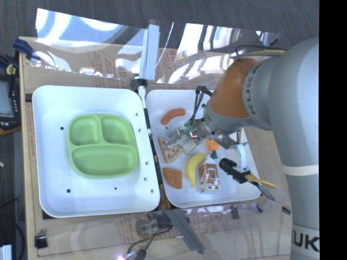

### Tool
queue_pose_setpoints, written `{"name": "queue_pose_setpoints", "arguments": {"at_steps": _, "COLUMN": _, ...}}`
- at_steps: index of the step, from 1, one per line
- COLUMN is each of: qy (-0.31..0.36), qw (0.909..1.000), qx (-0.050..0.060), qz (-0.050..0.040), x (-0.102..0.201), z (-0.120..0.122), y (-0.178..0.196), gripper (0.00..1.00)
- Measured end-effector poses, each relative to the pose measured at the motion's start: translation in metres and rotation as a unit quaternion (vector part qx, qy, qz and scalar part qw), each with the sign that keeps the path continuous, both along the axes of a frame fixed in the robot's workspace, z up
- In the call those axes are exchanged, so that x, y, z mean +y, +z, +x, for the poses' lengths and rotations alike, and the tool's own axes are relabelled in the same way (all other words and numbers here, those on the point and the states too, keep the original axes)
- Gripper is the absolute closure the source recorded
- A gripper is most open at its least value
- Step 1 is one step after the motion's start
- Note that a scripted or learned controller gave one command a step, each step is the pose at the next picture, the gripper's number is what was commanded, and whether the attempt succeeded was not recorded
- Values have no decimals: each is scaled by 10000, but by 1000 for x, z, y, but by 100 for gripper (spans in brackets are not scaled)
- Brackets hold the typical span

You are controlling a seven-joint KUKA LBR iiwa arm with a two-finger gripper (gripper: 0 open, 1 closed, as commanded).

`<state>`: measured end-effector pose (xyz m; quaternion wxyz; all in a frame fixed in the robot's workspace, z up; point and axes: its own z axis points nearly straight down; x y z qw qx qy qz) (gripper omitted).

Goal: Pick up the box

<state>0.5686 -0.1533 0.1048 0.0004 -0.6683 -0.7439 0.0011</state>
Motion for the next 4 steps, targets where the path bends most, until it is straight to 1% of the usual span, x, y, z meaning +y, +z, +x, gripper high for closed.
{"name": "queue_pose_setpoints", "arguments": {"at_steps": 1, "qy": 27, "qw": 10000, "qx": 8, "qz": -9, "x": 0, "z": 0, "y": 10, "gripper": 100}}
{"name": "queue_pose_setpoints", "arguments": {"at_steps": 2, "qy": 124, "qw": 9999, "qx": -13, "qz": 10, "x": 72, "z": 41, "y": 127, "gripper": 100}}
{"name": "queue_pose_setpoints", "arguments": {"at_steps": 3, "qy": 121, "qw": 9999, "qx": -5, "qz": 9, "x": 72, "z": 41, "y": 126, "gripper": 0}}
{"name": "queue_pose_setpoints", "arguments": {"at_steps": 4, "qy": 603, "qw": 9982, "qx": 14, "qz": 11, "x": 13, "z": 11, "y": 9, "gripper": 0}}
